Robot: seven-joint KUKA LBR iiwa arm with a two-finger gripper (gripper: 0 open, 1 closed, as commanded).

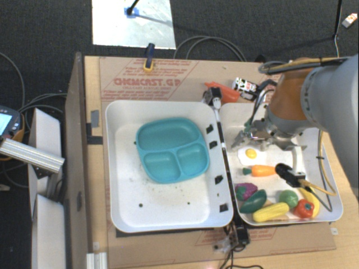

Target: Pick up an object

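In the right bin lie several toy foods: a fried egg, an orange carrot, a purple piece, a dark green vegetable, a yellow corn cob, a green lime, a red tomato and a banana. My gripper hangs at the far left part of this bin, just above the fried egg. It is open, and I see nothing between its fingers.
A teal divided plate lies in the left bin. The divider between the bins carries black clips. An orange tool and a small black-and-white part lie on the cardboard behind the bins.
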